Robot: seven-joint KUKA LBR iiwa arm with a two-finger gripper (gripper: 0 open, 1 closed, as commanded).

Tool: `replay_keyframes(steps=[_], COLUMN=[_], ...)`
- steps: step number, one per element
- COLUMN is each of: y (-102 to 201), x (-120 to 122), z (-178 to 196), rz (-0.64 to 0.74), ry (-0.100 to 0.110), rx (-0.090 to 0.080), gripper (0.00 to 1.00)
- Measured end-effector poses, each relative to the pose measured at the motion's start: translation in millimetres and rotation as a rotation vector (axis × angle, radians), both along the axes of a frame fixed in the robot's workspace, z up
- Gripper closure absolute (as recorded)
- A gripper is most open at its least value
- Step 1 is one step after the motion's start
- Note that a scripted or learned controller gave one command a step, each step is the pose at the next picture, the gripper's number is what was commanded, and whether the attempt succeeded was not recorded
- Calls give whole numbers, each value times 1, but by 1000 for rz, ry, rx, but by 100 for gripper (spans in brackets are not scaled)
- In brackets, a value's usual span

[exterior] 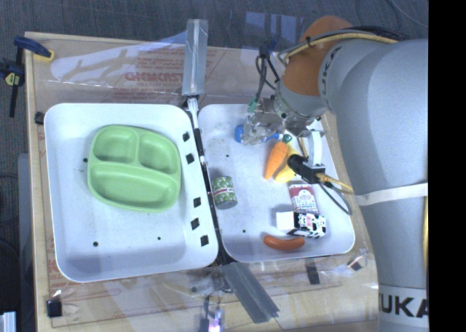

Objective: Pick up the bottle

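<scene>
The bottle point(249, 134) is small and clear with a blue cap, and it lies on its side in the far part of the right bin point(240, 228). My gripper point(266, 121) hangs right over the bottle's body, at its right end, under the orange wrist band. The gripper's body and cables hide how it meets the bottle. The blue cap pokes out to the left of the gripper.
An orange carrot point(277, 159) lies just in front of the gripper. A green can point(223, 192), a small carton point(303, 210) and a red sausage point(284, 242) sit nearer the front. The left bin point(73, 250) holds a green divided plate point(135, 167).
</scene>
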State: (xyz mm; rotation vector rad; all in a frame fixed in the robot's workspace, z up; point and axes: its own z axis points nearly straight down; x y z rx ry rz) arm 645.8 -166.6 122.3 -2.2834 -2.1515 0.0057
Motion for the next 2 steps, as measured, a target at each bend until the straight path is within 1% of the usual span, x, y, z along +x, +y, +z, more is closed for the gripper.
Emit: replay_keyframes(steps=[1, 2], y=[0, -27], x=[0, 8], z=[0, -32], rz=[1, -37], ry=[0, 5], rx=[0, 0], gripper=[0, 0])
